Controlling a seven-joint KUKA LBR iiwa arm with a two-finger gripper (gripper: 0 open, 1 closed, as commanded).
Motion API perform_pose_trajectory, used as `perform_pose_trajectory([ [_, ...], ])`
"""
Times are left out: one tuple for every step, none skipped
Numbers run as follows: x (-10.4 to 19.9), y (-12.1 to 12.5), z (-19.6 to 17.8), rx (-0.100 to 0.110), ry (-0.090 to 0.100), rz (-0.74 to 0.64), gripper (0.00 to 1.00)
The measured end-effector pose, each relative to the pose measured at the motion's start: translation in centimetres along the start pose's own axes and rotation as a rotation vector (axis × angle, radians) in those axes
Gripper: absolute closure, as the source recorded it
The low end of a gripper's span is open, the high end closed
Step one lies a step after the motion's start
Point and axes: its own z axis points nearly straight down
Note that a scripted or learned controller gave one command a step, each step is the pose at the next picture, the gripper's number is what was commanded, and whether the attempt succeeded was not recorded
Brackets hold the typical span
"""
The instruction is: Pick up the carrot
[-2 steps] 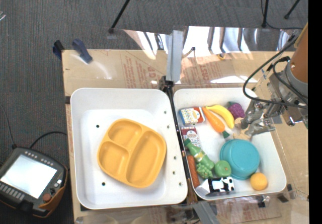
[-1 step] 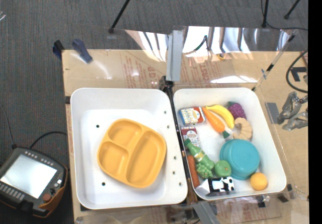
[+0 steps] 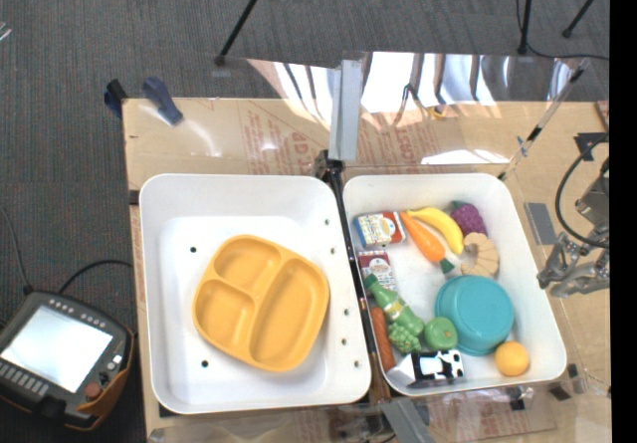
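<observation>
The carrot (image 3: 426, 240) is an orange cone lying slantwise in the upper middle of the right bin (image 3: 530, 232). It rests between a yellow banana (image 3: 438, 224) and a small juice carton (image 3: 378, 229), just above the teal bowl (image 3: 475, 313). My gripper (image 3: 570, 273) hangs outside the right bin's right wall, over the bench and well to the right of the carrot. Nothing is seen in its grasp.
The right bin also holds purple grapes (image 3: 469, 219), a wooden piece (image 3: 481, 254), an orange (image 3: 512, 358), green vegetables (image 3: 403, 322), a reddish stick (image 3: 382, 337) and a black-and-white cow toy (image 3: 438, 366). The left bin (image 3: 169, 212) bears a yellow divided plate (image 3: 262, 302).
</observation>
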Motion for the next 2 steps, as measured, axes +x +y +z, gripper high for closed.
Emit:
perform_pose_trajectory([
  [-3.3, 3.6, 8.3, -0.003, 0.002, 0.123, 1.00],
  [-0.6, -0.1, -6.7, 0.013, -0.006, -0.019, 1.00],
])
